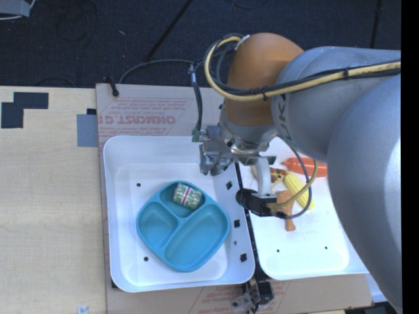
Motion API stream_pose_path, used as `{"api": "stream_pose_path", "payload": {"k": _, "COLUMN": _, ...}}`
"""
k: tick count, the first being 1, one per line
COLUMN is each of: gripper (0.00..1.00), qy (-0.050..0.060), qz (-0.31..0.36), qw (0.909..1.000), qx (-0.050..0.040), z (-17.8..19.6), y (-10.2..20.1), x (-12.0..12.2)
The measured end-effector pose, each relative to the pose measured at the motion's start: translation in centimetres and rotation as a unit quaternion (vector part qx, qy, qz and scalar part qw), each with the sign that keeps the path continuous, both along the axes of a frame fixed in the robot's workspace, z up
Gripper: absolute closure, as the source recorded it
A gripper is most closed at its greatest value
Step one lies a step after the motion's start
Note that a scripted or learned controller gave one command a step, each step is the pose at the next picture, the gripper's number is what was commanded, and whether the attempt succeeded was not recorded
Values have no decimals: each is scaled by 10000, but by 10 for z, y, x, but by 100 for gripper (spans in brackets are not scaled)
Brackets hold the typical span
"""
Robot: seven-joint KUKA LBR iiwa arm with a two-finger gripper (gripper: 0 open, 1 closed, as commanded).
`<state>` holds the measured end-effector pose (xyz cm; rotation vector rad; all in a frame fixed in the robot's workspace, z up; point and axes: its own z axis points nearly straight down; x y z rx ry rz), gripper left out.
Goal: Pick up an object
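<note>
In the left bin [121, 175], a striped can [186, 195] lies near the claw [211, 165].

Lighting: bright and even over the bench [46, 195], from overhead; shadows soft-edged. Left bin [121, 175] — white walls near clipping, a soft grey shade along its inner rim at 9 o'clock. Right bin [308, 254]: washed out, floor almost featureless toward 5 o'clock. Arm [353, 129]: broad pale sheen on the grey shell at 3 o'clock; orange band [262, 64] carries a diffuse highlight at 12 o'clock. Blue plate [183, 231]: faint gloss, soft shadow at its lower rim. Dark floor [131, 25] at 12 o'clock — underexposed, cables barely legible. Focus: soft overall, low resolution; arm at 3 o'clock least sharp. Printing on cardboard [141, 118] slightly smeared.
</note>
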<state>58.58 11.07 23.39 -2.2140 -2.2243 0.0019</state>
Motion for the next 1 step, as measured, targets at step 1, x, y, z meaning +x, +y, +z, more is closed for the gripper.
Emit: {"api": "stream_pose_path", "payload": {"k": 1, "gripper": 0, "qy": 5, "qz": -9, "qw": 10000, "qx": -11, "z": 0, "y": -2, "x": 0}}
